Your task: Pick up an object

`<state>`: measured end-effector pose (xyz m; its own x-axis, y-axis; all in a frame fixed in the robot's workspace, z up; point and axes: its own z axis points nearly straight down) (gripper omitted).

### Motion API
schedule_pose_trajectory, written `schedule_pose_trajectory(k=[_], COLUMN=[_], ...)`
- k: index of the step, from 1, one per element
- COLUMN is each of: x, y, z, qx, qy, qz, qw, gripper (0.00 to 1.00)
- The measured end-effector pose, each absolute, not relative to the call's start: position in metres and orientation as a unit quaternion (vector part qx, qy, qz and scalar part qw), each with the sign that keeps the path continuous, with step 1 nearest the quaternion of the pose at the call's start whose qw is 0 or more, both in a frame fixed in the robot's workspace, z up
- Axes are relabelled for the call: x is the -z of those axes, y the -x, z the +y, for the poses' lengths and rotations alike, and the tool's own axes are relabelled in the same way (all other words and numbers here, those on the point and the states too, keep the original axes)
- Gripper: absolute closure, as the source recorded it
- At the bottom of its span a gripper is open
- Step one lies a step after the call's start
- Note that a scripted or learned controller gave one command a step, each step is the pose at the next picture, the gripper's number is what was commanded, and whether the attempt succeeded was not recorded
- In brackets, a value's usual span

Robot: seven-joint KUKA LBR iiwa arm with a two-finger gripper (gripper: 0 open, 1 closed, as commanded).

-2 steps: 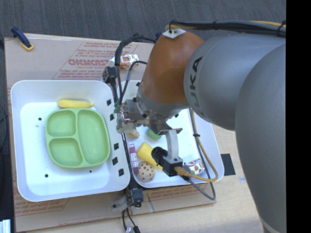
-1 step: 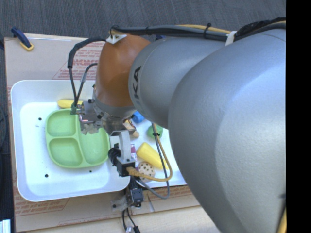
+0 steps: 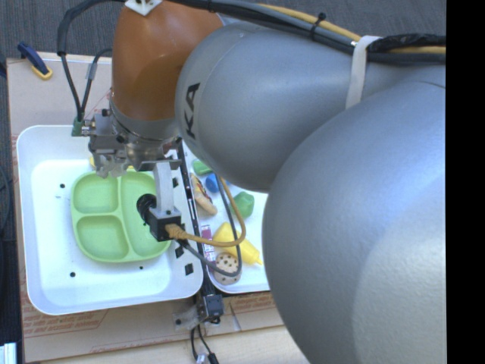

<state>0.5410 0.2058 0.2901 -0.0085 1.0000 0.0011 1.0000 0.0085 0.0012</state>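
Jaws (image 3: 114,161) low over green plate's (image 3: 114,218) rim

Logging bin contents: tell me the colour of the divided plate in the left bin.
Light green. The divided plate shows best in the camera view, lying in the left bin.

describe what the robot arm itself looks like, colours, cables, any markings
The arm is bulky, rounded and grey, with an orange band above the wrist and black lettering on the grey shell. Black and yellow cables run along its top, strapped by a white tie. The tool is small and metallic.
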Motion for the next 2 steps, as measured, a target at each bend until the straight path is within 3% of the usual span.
schedule_pose_trajectory(k=[1,2], x=[-0.251,-0.272], y=[-0.490,-0.487], z=[0.218,0.218], qx=[0.0020,-0.0004], qy=[-0.704,-0.704], qz=[0.710,0.710], qw=[-0.001,0.000], gripper=[1.00,1.00])
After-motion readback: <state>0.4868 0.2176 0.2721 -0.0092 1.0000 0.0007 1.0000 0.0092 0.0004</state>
